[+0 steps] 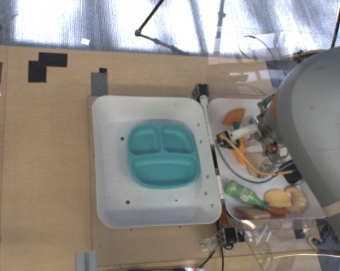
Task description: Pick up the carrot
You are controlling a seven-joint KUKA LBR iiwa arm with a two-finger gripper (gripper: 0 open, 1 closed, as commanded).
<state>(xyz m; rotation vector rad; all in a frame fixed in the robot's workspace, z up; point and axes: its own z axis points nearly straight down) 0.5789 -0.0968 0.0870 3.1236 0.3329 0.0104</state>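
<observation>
Reaching into the right bin for the carrot, with the pick not yet made.

My tool hangs over the middle of the right bin, but cables and my own arm clutter it, so I cannot tell how it is set or whether it has hold of anything. The carrot, as I read it, is the small orange piece lying near that bin's left wall, just beside the tool. A green bottle lies toward the bin's near edge; the teal tray sits in the left bin. Grasping and lifting are left, I judge.
</observation>
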